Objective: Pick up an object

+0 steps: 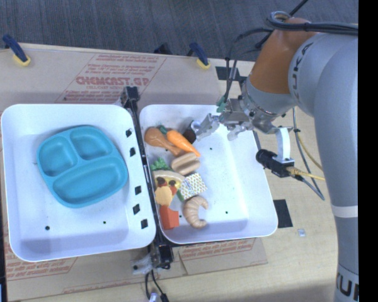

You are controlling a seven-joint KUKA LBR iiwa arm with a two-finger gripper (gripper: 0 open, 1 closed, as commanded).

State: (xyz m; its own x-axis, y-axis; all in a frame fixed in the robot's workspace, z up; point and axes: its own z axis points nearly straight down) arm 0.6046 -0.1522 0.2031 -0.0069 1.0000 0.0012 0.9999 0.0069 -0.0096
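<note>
Right now the gripper [205,126] hangs over the top edge of the right bin [239,187], metal fingers pointing left toward the toy food, and from where I stand I can't tell if it's open or closed; nothing visibly in it. Just beside the tip sits a dark round item [189,133], then the carrot [181,142] w/ a brown piece next to it, a bread roll [185,163] below, and further down a checkered block [193,185], croissant [195,210] and red block [169,218], all crowded vs. the bin's left wall. Left bin [25,219] holds a blue divided plate [82,165]. Risks, imo: items are packed touching, so a descent could land on two at once or nudge the pile; round pieces may roll out of the pinch; wall and centre clamp [131,95] are close, so a collision is possible. Cardboard [113,74] under the bins reads "CHEMCAST GP" in red; arm shows partial letters "KU".
</note>
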